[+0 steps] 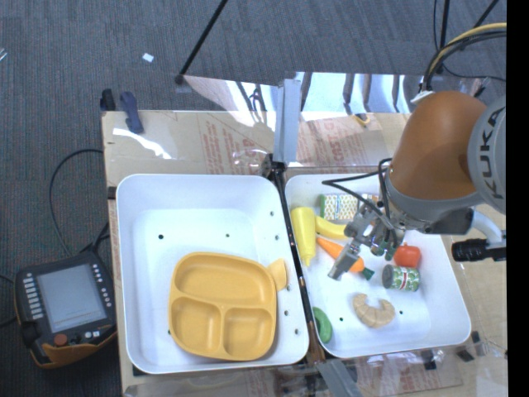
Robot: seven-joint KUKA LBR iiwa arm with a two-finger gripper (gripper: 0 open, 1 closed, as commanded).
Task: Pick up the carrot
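Grey metal claw (340,269) over tapered orange carrot (340,252).

Tray (223,304) in L bin (140,213)

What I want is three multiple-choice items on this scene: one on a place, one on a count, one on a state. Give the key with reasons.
1. The carrot lies
A. in the left bin
B. in the right bin
C. on the floor

2. The yellow tray has how many compartments?
A. one
B. three
C. six

3. The green can is
A. lying on its side
B. standing on the tray
C. stacked on the carrot

Key:
1 B, since the orange carrot shows in the right bin at the gripper.
2 B, since one wide hollow and two smaller ones show.
3 A, since its label side faces up on the bin floor.
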